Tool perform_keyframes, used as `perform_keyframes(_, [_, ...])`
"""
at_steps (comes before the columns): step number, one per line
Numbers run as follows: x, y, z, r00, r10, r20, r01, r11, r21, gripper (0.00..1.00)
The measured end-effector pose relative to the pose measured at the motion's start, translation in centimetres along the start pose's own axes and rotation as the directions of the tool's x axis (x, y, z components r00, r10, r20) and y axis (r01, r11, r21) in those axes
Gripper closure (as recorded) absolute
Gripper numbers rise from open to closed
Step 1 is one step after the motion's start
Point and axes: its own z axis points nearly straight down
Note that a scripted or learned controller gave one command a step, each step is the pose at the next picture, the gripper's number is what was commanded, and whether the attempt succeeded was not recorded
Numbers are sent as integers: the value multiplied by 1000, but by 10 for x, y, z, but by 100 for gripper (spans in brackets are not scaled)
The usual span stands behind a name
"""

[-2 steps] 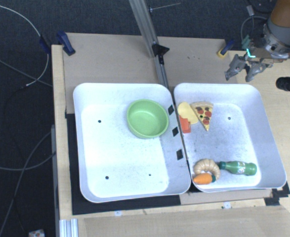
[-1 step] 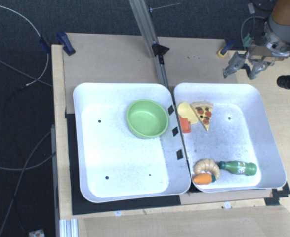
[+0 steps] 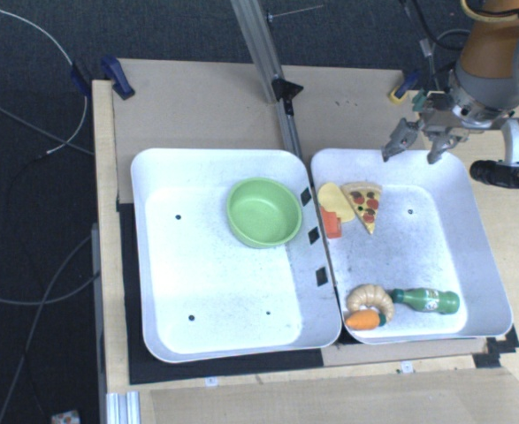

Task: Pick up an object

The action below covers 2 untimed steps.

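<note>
Wooden bench (image 3: 197, 104), two white bins | arm reaches from right, wrist tilted over right bin (image 3: 471, 237) far edge | gripper (image 3: 414, 147) fingers spread, holding nothing | pizza slice (image 3: 363, 203), bottle (image 3: 427, 300), croissant (image 3: 369, 299) in right bin; green bowl (image 3: 263, 212) in left bin (image 3: 171, 263)

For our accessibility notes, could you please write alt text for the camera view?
Seen from above, the gripper, open and holding nothing, hangs over the far rim of the right bin, which holds a pizza slice, a cheese wedge, a croissant, a carrot and a green bottle. The left bin holds a green bowl.
</note>
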Motion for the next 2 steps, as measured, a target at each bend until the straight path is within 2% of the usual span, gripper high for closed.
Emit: perform_keyframes(2, [-9,-4,104,1000,1,-1,-1,1000,1,0])
